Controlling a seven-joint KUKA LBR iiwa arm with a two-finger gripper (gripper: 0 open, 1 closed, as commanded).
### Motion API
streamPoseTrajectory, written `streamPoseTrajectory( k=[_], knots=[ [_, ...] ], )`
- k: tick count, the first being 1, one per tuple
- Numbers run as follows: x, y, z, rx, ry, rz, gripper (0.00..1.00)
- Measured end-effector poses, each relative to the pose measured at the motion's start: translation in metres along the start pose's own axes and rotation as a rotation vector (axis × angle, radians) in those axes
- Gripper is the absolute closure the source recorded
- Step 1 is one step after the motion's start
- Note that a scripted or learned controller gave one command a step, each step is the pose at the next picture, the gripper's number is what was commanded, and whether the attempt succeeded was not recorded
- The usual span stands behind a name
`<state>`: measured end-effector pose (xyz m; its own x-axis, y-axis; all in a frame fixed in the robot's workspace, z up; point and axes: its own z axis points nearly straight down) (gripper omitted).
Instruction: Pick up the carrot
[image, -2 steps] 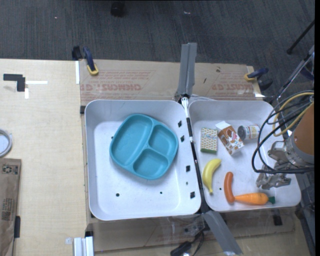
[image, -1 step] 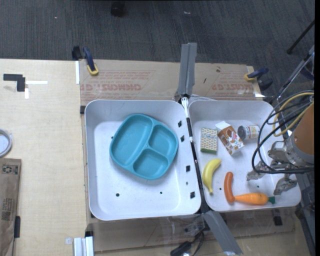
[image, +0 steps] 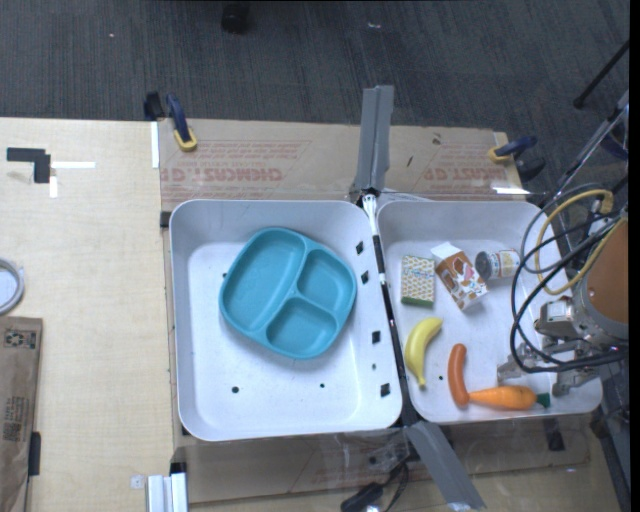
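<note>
The carrot (image: 505, 398) I was sent for lay flat on the floor of the right-hand bin, close to its near edge and toward its right corner. It was orange and tapered, stretched almost level across the view. Its narrow tip pointed left and its thick end right, where a small dark green stub capped it. It rested loose in the bin, and its whole length was clear to see from above.

Beside me, a teal three-compartment plastic plate (image: 289, 292) in the left white bin (image: 190, 330), yellow banana (image: 421, 348), red sausage (image: 457, 374), small cartons (image: 459, 277) in the right bin (image: 400, 225)
</note>
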<state>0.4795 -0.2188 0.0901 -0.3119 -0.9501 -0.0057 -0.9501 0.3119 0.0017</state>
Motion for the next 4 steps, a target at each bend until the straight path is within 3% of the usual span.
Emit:
streamPoseTrajectory(
  k=[1, 2, 3, 4],
  knots=[
    [-0.002, 0.001, 0.001, -0.003, -0.004, -0.228, 0.0],
    [-0.009, -0.002, -0.002, 0.014, -0.008, -0.591, 0.0],
    [-0.053, 0.015, -0.001, 0.01, 0.0, -0.725, 0.0],
    [-0.07, 0.015, 0.0, 0.005, 0.0, -1.096, 0.0]
  ],
)
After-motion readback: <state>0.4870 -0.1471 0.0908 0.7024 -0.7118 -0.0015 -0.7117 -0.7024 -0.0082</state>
